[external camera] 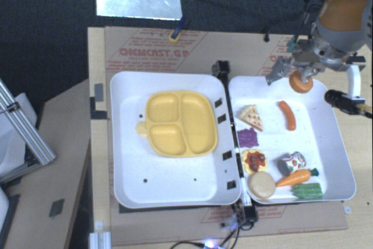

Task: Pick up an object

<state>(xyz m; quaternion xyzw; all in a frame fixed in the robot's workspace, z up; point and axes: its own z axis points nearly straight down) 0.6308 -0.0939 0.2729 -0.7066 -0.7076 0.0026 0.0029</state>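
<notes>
I read red print on brown protective sheet under bins, far left: looks like "CHEMCAST GP", letters partly washed out. Same red print repeats far right and along near edge, too small or cut off for me to read.

The grey arm reaches in from the right, orange band above its wrist. Its gripper points down, fingers spread apart.
</notes>
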